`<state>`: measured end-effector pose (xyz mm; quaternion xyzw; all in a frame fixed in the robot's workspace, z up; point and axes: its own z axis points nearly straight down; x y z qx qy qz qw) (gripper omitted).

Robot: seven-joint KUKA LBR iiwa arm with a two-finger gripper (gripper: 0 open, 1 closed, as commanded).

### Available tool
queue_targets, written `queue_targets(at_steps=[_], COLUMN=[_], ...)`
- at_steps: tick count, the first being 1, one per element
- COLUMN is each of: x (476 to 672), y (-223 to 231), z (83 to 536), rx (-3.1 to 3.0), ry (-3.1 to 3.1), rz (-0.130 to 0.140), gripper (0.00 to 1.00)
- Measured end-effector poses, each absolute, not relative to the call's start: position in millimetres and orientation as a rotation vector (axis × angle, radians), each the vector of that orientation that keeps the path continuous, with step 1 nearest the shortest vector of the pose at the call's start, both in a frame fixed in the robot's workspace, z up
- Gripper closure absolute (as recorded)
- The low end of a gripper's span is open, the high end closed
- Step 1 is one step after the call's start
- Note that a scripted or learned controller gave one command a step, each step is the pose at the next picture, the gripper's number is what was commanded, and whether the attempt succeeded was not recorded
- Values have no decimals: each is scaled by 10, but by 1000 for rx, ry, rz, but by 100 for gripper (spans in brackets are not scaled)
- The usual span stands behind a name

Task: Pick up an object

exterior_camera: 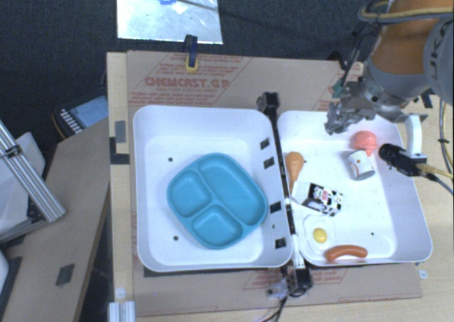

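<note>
My gripper [335, 126] hangs over the back of the right bin [408, 207], with nothing visible between its fingers. Just right of it lies a pink rounded object [364, 141], and below that a small white can [360, 164]. An orange pear-shaped piece [294, 164] rests near the bin's left wall. A black-and-white patterned item [323, 198] sits mid-bin. At the front lie a fried egg [319, 232] and a sausage [345, 252].
The left bin [152, 136] holds a blue divided plate [216, 200]. A black divider [278, 164] runs between the two bins. A shiny sheet [169, 3] lies on the floor behind the bench.
</note>
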<state>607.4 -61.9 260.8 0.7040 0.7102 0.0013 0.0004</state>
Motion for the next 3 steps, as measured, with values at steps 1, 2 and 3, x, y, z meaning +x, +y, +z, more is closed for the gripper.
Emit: queue_targets(at_steps=[1,2,3], x=[5996,5828,5763], y=[-119,414,869], z=[2637,2466,2310], rx=[2211,2212,2213], ry=[2232,2233,2233], rz=[4,2,2], gripper=[100,100,100])
